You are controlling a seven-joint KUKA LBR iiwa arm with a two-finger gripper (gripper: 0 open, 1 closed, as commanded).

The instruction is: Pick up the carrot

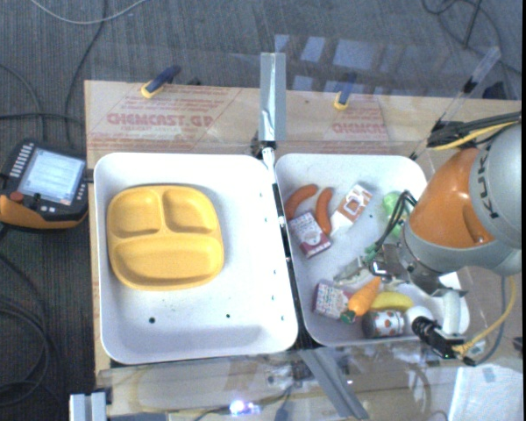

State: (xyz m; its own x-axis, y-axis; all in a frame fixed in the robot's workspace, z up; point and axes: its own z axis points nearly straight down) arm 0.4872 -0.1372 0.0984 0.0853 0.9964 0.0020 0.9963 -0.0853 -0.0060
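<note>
At the far left of the frame a handheld controller [39, 185] with a lit screen lies on the floor beside the tabletop [202, 112]. The left bin [193, 323] holds a yellow divided plate [165, 235], set toward its upper left. In the right bin [333, 169], going rightward, two orange-red sausages [311, 202] lie near the top, with a small maroon packet [309, 233] below them and a white and orange carton [354, 203] beside them; a green item [392, 204] sits just past the carton. Lower down a small printed packet [330, 300] lies near the bin's front. Just to its right is the carrot [364, 296], in the lower middle of the right bin: a short, stubby orange piece whose long axis runs on a diagonal, its lower end with a dark green tip pointing to the lower left of the frame and its upper end pointing to the upper right, toward the arm. A yellow banana-like piece [393, 301] lies touching its right side, and a can [384, 324] sits just below. The gripper [374, 268] hangs right above the carrot's upper end; how wide it stands, and whether it grips anything, cannot be told, since dark wrist parts crowd it. The orange band [451, 204] of the arm fills the right.
</note>
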